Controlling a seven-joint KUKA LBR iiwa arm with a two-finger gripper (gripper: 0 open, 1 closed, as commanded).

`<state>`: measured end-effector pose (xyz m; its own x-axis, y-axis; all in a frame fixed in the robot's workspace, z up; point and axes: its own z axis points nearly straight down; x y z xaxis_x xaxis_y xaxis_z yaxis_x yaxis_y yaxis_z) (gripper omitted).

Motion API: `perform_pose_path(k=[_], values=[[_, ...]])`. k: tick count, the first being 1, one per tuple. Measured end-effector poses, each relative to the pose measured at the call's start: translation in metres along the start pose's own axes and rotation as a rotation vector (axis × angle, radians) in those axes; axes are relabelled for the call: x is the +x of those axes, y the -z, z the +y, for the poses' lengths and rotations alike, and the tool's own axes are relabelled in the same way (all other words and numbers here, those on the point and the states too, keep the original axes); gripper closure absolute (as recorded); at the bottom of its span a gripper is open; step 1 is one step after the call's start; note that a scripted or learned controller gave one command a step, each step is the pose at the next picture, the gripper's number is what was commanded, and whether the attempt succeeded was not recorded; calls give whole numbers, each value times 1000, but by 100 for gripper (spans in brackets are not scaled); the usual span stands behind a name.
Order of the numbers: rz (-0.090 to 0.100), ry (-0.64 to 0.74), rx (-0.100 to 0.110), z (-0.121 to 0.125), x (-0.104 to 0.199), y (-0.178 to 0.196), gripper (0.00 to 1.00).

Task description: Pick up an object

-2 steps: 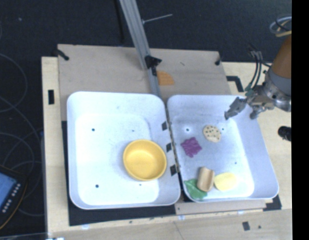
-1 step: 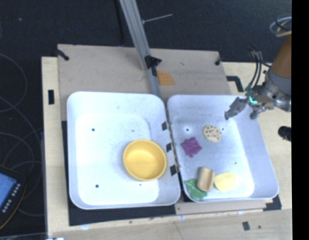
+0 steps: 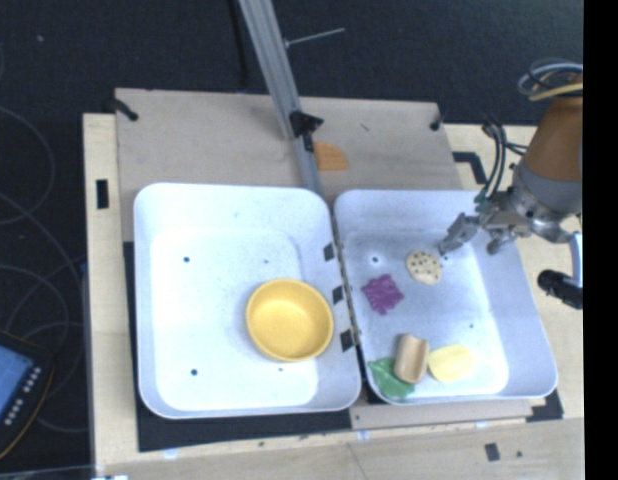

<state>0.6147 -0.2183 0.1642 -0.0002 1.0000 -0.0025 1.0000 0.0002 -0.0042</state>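
My gripper [image 3: 476,238] hangs over the upper right part of the right bin [image 3: 389,213], its two fingers spread open with nothing between them. Just left of and below the left finger lies a tan cookie with dark dots [image 3: 423,266]. A purple piece [image 3: 382,293] lies left of the cookie, near the bin's middle. Along the front wall lie a tan cylinder [image 3: 410,357], a yellow lump [image 3: 450,363] and a green piece [image 3: 386,377]. A yellow bowl [image 3: 288,319] stands in the left bin [image 3: 179,228].
A grey metal pole [image 3: 272,63] slants from the top down to the gap between the bins. An orange tag [image 3: 330,156] lies on the board behind the bins. Black cables trail on the dark floor at left.
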Motion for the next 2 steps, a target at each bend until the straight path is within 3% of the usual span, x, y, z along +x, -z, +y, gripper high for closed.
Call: perform_pose_path(k=[1, 2], values=[[-2, -2, -8, 5, -5, -59, 0], [-3, -1, -10, 7, -7, -59, 0]])
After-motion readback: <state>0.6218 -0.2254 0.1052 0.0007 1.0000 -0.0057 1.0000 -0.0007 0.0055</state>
